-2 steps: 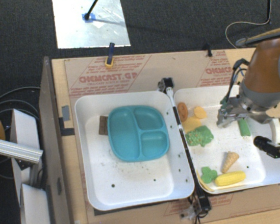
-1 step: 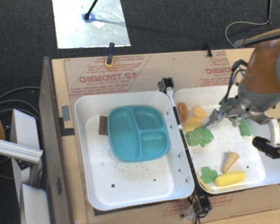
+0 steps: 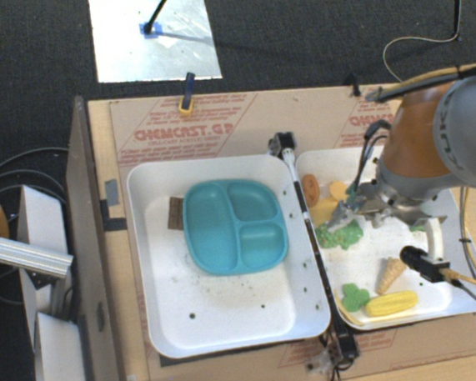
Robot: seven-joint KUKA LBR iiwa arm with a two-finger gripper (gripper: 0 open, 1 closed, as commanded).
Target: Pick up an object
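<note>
The gripper [image 3: 343, 215] is lowered into the right bin [image 3: 450, 303], just above the green toy [image 3: 341, 236]; whether its fingers are spread cannot be told. Nothing is seen lifted, so the pick is judged unfinished, with grasp and lift left.

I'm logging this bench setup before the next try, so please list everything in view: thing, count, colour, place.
bins: 2, white, side by side on the bench
divided plate: 1, teal, left bin
small block: 1, brown, left bin, at the plate's left edge
green leafy toy: 1, green, right bin, below the gripper
corn cob: 1, yellow, right bin, near edge
ice cream cone: 1, tan, right bin
arm: 1, grey and orange, over right bin
gripper: 1, dark metal, just above the green leafy toy
</note>
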